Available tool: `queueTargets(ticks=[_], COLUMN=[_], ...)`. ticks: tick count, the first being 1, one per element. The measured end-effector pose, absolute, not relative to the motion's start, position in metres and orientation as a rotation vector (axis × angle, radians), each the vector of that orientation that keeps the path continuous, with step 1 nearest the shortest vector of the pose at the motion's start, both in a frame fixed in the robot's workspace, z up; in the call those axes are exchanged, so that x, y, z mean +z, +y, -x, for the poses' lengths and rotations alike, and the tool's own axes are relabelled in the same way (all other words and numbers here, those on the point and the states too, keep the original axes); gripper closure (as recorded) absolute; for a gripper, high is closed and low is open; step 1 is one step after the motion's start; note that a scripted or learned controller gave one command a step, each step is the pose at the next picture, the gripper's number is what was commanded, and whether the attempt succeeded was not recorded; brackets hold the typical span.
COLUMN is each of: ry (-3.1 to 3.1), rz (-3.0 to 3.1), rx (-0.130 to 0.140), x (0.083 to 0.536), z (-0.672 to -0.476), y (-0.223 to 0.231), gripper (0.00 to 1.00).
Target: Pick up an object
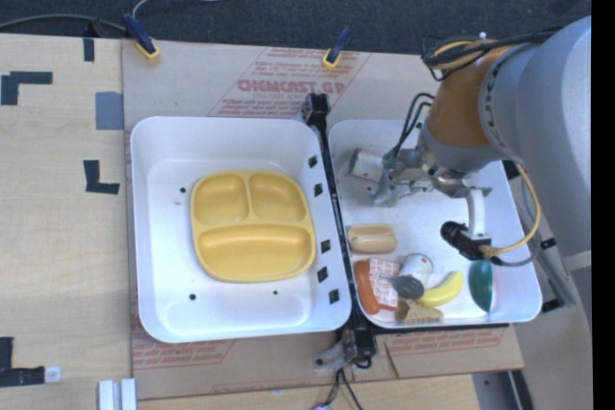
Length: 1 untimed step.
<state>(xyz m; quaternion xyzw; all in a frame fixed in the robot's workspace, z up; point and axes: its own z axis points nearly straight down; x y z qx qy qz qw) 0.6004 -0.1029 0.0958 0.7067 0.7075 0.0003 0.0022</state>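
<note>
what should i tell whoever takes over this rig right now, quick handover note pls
Gripper: low in the upper left of the right bin; nothing seen between its fingers; open or shut can't be told.
Objects: hot dog bun, banana, green piece and other small items along the right bin's near side. Yellow divided plate in the left bin.
Done: no pick visible.
Left: grasp and lift one object.

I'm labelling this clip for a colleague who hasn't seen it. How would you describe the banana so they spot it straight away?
Start at the right-hand white bin, the one under the grey arm, and look to its near edge, where small items are clustered. The banana is the small curved bright-yellow piece there, between a dark green item on its right and a grey and white one on its left. Nothing else in that bin is yellow.
</note>
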Motion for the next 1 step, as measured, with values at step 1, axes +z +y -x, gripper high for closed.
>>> queueTargets(ticks=[1], ry=[2.220], rz=[-2.218], rx=[0.000], x=[0.1601], z=[-0.6689], y=[-0.1458], gripper=[1.00])
